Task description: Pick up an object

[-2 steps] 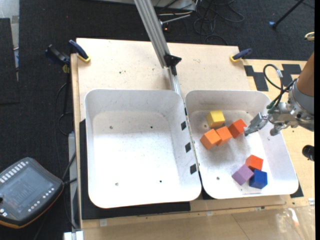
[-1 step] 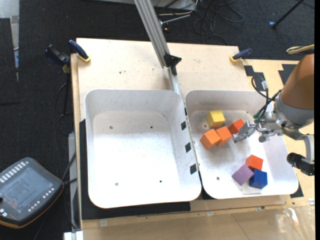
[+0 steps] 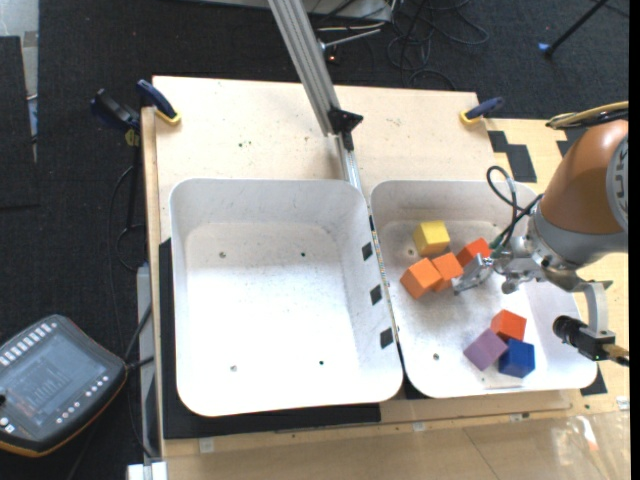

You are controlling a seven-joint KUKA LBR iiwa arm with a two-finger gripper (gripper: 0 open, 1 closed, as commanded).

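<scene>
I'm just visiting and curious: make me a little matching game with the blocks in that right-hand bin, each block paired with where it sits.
Blocks:
1. yellow block
2. purple block
3. blue block
4. large orange block

Places:
A. front of the right bin, touching the purple block's right side
B. farthest back in the group
C. left of the end effector, nearest the divider between the bins
D. front of the bin, just left of the blue block

Pairs: 1-B, 2-D, 3-A, 4-C

Yellow block (image 3: 433, 237), purple block (image 3: 486, 349), white bins (image 3: 200, 208)
</scene>
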